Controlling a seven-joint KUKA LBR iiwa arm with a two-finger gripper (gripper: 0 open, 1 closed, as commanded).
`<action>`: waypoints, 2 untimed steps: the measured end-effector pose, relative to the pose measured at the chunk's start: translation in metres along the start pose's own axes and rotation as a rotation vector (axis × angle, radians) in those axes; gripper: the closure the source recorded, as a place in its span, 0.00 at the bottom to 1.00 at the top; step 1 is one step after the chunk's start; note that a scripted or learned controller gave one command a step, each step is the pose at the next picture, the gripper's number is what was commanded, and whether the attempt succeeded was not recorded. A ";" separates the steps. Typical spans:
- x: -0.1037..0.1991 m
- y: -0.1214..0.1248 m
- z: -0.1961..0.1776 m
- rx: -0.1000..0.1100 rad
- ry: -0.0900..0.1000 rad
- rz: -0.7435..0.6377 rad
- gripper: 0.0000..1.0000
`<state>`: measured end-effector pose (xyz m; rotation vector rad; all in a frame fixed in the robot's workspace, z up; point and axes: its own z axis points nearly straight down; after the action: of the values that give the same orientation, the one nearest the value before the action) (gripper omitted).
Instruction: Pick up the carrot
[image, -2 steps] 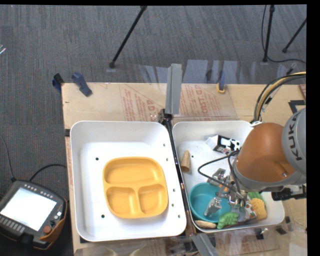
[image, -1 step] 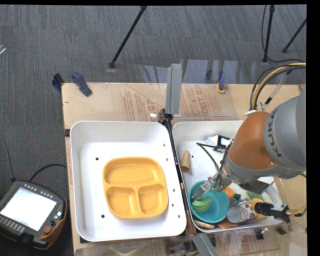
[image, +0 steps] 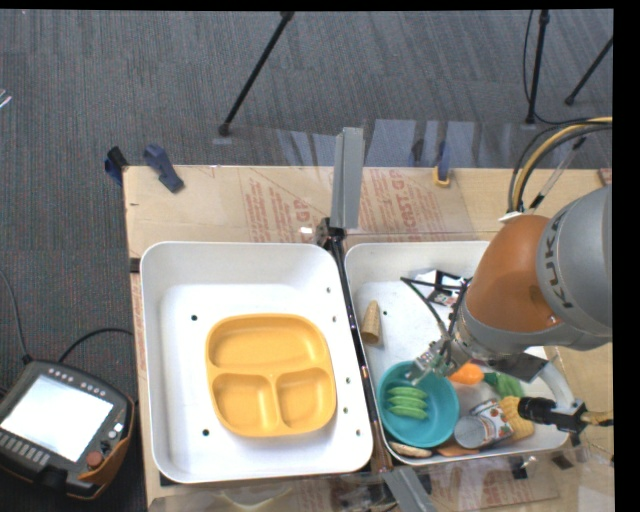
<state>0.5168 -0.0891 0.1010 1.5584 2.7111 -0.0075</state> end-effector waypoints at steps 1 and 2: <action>0.042 -0.004 -0.119 -0.007 0.009 -0.025 1.00; -0.002 -0.022 -0.230 -0.004 0.009 -0.073 1.00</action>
<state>0.4965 -0.0992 0.3314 1.4609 2.7717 0.0036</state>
